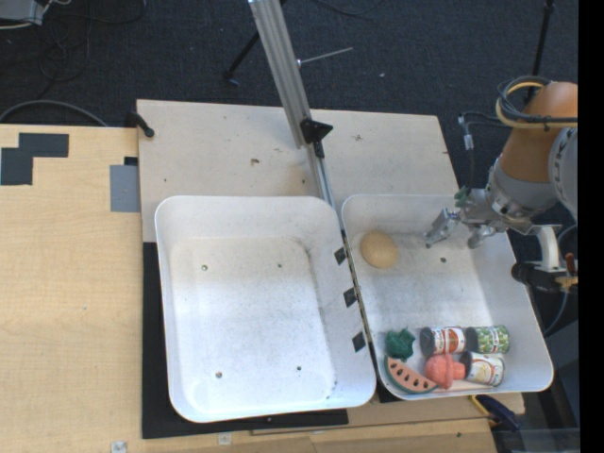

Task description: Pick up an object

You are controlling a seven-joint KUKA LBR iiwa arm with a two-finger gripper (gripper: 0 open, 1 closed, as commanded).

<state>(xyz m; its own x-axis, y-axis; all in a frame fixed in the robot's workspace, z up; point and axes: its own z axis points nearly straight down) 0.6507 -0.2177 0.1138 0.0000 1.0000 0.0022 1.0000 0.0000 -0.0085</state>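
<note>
Gripper [460, 231] over right bin [514, 295], near its far edge, fingers spread, pinching nothing. Tan ball [379, 249] to its left on bin floor, apart. Near corner: 2 cans [464, 340], watermelon slice [411, 375], green toy [399, 343], red toy [443, 370].

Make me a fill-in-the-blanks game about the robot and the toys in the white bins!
1. The round tan ball lies in the ____ bin.
2. The watermelon slice lies at the ____ edge of the right bin.
3. The robot's hand hovers to the ____ of the ball.
4. The hand's fingers are ____, holding nothing.

Missing words: right; near; right; open
</note>
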